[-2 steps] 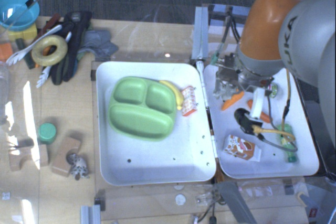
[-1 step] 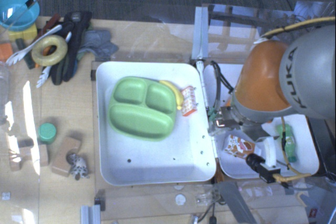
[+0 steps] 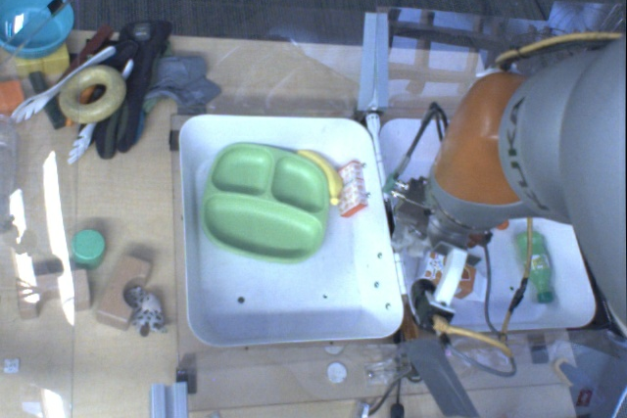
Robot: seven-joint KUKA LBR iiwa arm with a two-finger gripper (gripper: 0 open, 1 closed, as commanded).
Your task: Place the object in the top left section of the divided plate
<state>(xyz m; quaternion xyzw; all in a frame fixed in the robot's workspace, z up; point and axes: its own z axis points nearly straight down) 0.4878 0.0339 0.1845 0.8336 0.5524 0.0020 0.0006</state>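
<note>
Unclear which object is meant. Nearest candidates: a yellow banana (image 3: 323, 173) and a small red-and-white packet (image 3: 353, 186), both touching or just beside the right rim of the green divided plate (image 3: 265, 201) in the left bin (image 3: 294, 328). Further off, a green bottle (image 3: 535, 264) in the right bin (image 3: 578, 308).

No item yet in the plate's top left section (image 3: 245, 168). Judged as still the pick-up stage.

To do this step well: settle on one item, come straight down over its middle, close across its narrow width, and keep clear of the plate's rim and the wall between the bins. For the release, lower well inside the top left section, away from the ridge dividing it from its neighbour.

Hand (image 3: 441, 284) low over the right bin's left edge, below the arm's (image 3: 578, 132) orange band (image 3: 480, 152). Cannot tell whether spread or closed, nor whether anything sits in it.
</note>
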